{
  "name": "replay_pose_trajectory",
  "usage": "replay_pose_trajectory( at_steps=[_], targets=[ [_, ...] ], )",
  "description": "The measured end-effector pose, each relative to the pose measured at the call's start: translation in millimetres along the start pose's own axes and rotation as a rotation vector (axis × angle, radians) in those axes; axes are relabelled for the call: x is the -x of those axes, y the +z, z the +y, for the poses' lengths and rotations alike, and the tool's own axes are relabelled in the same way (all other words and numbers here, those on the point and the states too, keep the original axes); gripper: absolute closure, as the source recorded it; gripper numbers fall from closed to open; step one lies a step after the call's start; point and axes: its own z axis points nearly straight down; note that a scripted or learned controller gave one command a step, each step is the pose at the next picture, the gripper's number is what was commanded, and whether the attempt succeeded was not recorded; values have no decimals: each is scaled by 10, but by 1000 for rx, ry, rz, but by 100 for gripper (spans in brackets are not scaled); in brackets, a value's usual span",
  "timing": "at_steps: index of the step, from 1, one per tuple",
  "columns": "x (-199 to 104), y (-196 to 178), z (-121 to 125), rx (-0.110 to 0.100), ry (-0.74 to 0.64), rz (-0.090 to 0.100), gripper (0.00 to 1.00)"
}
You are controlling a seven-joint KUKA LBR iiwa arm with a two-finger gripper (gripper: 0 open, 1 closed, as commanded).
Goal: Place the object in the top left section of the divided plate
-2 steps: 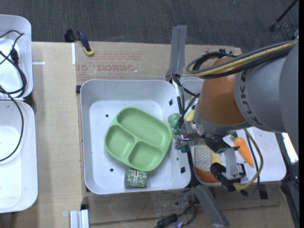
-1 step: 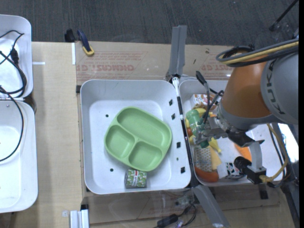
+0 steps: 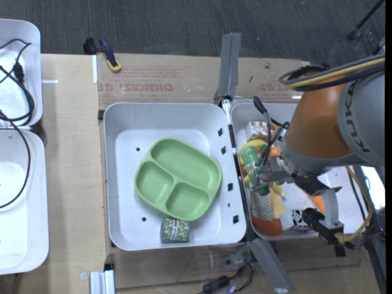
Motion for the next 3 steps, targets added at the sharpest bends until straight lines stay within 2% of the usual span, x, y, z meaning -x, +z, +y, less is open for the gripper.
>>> replay_pose_trajectory(
  at_steps=[1,2,3],
  targets=[
    [-444,0,52,0,-125,0,100],
    [425,-2,230,2,-216,-2,100],
    [576,-257,624,4,-220,-2,100]
  ],
)
